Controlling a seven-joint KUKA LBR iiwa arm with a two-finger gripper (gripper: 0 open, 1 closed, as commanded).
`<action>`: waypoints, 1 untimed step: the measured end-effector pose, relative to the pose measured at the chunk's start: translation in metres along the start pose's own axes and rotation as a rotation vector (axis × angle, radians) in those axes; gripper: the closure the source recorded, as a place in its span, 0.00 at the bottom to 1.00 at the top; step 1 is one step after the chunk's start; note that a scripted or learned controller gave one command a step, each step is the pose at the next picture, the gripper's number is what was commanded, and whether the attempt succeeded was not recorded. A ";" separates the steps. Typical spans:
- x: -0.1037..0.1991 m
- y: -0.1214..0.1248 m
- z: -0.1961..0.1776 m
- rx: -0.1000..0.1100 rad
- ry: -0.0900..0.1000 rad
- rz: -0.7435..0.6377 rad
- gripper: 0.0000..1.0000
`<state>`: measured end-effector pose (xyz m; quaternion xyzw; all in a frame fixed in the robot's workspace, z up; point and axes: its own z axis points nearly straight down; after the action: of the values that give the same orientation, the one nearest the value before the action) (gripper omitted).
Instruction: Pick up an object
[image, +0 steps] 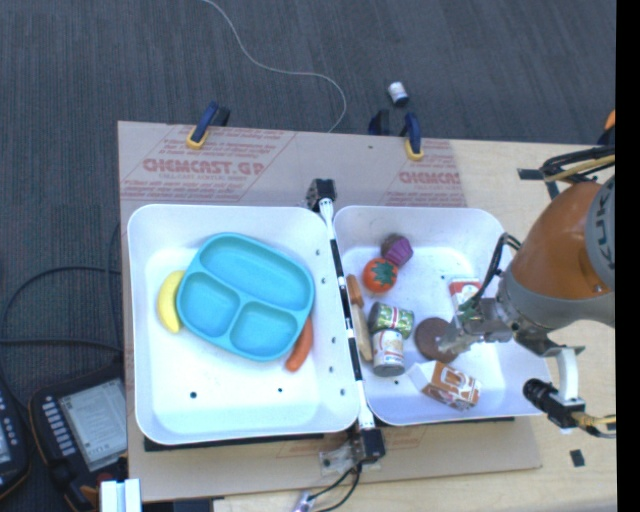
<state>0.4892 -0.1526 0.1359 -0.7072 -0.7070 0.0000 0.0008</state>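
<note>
- the gripper (462, 330) hangs low in the right bin (480, 222), reaching in from the right, just beside a brown disc (430, 337); whether the fingers are open or shut, or have anything between them, i cannot tell.
- the likely target is the disc, lying flat on the bin floor. a flat thing wants the fingers spread past its edges and brought right down to the floor before closing.
- crowding on the disc's left: a green can (391, 320) and a white can (388, 352), both close by.
- an orange packet (450, 385) lies just below the disc, and a red-and-white packet (464, 292) sits just above the gripper.
- farther up sit a tomato (379, 274) and a purple thing (397, 249), well clear.
- a stick (357, 315) lies along the bin's left wall.
- the left bin (230, 412) holds a blue tray (245, 295), a banana (168, 302) and a carrot (299, 347), all well apart from the arm.
</note>
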 end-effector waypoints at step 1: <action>0.000 0.000 0.000 0.000 0.000 0.000 0.00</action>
<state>0.4892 -0.1526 0.1358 -0.7072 -0.7070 0.0000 0.0007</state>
